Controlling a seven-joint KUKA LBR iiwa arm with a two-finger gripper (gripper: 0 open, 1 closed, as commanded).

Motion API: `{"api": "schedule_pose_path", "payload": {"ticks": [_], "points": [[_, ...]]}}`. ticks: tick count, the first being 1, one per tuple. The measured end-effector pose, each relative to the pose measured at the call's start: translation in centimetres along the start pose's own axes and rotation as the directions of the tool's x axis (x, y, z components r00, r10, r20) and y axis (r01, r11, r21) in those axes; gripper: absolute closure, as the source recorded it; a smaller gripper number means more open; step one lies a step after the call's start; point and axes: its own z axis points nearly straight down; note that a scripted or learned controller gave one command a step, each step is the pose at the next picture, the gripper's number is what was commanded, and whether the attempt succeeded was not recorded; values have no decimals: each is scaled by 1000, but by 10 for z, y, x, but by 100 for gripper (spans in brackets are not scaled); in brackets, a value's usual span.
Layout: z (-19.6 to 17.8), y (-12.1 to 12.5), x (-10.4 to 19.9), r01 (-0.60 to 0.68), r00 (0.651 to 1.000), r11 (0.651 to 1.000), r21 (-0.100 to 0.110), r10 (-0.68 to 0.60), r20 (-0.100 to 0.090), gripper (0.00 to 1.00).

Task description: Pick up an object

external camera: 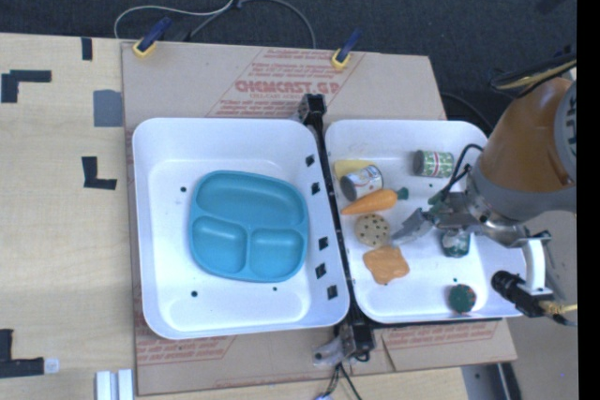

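Observation:
The right bin [403,306] holds several small objects. An orange carrot [368,202] lies left of centre, with a round speckled cookie [372,228] just below it and an orange lumpy piece [386,264] below that. A yellow item with a small tin [360,173] lies near the divider, and a green can [433,164] lies on its side at the back. A small dark bottle [457,244] and a green ball [460,298] are at the right. My gripper [407,229] hangs low over the bin's middle, pointing left, its tip just right of the cookie and carrot.
The left bin [155,201] holds a blue sectioned plate [248,225]. A black divider with clips [323,201] runs between the bins. The arm's orange band [530,140] and grey wrist cover the right bin's far right side. Cables lie behind the bench.

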Motion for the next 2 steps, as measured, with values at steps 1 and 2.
{"api": "schedule_pose_path", "payload": {"ticks": [1,2], "points": [[86,-4,30,-1,1000,1000,-13,1,7,0],[72,-3,28,-3,1000,1000,-14,3,6,100]]}}
